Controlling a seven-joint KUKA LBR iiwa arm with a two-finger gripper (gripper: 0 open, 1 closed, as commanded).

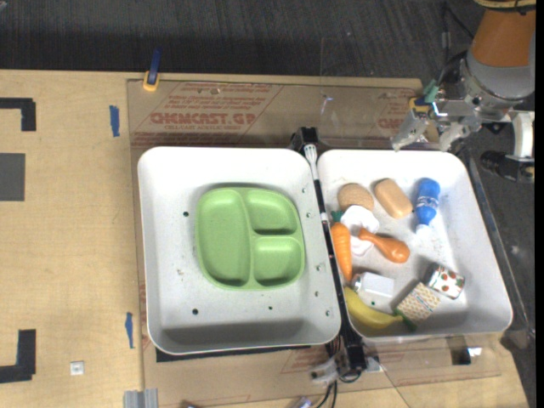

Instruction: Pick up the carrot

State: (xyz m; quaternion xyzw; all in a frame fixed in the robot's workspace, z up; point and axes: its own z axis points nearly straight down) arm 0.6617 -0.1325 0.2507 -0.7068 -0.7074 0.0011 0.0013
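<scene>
Two shallow white bins sit side by side on the tan wooden surface [68, 253]. The left bin [161, 228] carries a light green plastic tray [251, 235] with three compartments. The right bin [484, 253] holds a cluster of toy items: the orange carrot [342, 250] lies along the left wall, just beside the divider between the bins, its length running near to far. Touching or just beside it to the right is an orange-and-white drumstick-shaped piece [382, 245]. Farther back lie two tan bread-like pieces [374, 197] and a blue bottle with a white band [426, 201]. Nearer are a white block [376, 289], a yellow banana [372, 315] and a patterned box [416, 303].

At the far right corner, the grey arm with its orange band [503, 32] holds the end effector [427, 121] above the far rim of the right bin, its fingers spread apart and holding nothing. The carrot lies well apart from it, nearer and to the left.
</scene>
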